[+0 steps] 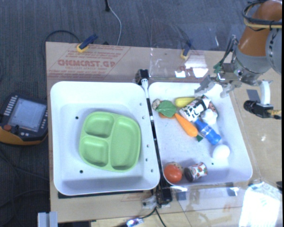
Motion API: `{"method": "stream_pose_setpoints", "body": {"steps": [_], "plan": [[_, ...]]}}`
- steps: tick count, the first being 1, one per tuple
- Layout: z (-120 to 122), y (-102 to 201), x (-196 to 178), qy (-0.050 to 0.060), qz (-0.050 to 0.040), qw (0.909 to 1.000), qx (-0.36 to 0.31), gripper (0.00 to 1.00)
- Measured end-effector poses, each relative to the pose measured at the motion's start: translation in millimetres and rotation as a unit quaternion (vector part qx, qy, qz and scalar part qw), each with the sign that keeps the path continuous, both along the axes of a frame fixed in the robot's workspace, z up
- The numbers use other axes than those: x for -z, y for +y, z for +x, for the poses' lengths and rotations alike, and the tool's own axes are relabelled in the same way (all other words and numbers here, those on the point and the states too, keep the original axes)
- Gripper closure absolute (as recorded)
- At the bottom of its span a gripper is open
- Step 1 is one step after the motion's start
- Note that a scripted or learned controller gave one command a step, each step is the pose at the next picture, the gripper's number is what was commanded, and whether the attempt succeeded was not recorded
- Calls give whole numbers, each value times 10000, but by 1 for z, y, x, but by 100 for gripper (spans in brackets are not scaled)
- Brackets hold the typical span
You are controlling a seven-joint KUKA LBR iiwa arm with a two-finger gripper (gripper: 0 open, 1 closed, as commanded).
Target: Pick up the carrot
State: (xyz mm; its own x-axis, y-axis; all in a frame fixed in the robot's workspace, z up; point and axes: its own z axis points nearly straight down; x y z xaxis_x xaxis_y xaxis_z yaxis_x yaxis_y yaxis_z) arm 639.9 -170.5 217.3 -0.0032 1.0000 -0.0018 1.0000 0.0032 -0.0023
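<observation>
The carrot [187, 126] is orange with a green leafy top [166, 109]. It lies slantwise in the upper middle of the right bin [236, 126], wedged among other toys. My gripper [212, 90] hangs over the bin's far edge, up and to the right of the carrot and apart from it. Its fingers [201, 88] are spread open with nothing between them.
Around the carrot lie a yellow banana [183, 100], a black-and-white patterned toy [195, 110], a blue bottle [208, 132] and a white egg [221, 152]. A tomato [173, 172] and a small can [196, 171] sit near the front wall. The left bin [66, 108] holds a green divided plate [110, 141].
</observation>
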Motion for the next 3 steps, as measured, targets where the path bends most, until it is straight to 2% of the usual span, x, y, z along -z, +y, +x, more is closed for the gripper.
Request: {"method": "stream_pose_setpoints", "body": {"steps": [1,2,3], "plan": [[-49,30,124,-30,-3,9917,-1283,0],[-48,29,115,-44,-19,9919,-1268,100],[-46,115,31,-16,9,9999,-102,100]]}}
